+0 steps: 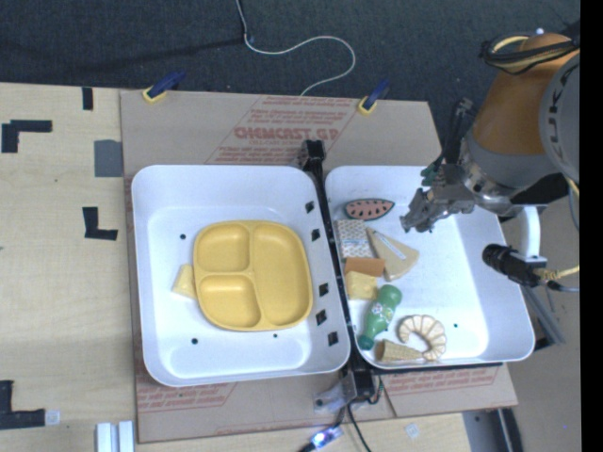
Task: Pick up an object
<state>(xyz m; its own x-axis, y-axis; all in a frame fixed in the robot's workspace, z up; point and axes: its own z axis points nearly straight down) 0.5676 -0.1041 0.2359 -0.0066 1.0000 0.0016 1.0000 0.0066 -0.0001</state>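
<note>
Cheese wedge (pixel 394 254) lies just near-left of tool (pixel 421 217) in right bin (pixel 490 332); long axis left-right; tool finger state unclear.

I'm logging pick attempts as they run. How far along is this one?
Early stage. Done: the arm has reached over the right bin, and the gripper hangs above its upper part. In hand: nothing shows between the fingers. Left: going down and grasping an item; the nearest are the watermelon slice and the pale wedge. The yellow plate lies in the left bin.
</note>
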